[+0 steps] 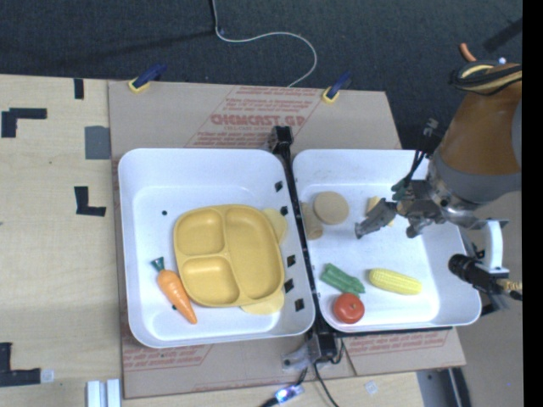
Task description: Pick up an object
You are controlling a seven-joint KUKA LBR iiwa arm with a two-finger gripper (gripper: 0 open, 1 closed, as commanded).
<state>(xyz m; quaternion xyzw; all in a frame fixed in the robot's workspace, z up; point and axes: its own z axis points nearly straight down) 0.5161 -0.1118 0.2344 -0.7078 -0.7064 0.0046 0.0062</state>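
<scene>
The right bin (441,312) holds a tan round cookie-like disc (330,207), a green bean pod (342,278), a yellow corn cob (394,281) and a red tomato (348,309). A small yellow piece (373,203) lies near the disc. My gripper (392,220) hovers over the middle of the right bin, its fingers spread open and nothing between them. One fingertip (366,225) points toward the disc; the corn lies below the gripper.
The left bin (136,185) holds a yellow divided plate (227,253) and an orange carrot (176,293) at its lower left. A black divider clip (281,138) sits where the bins meet. Cardboard lies under both bins.
</scene>
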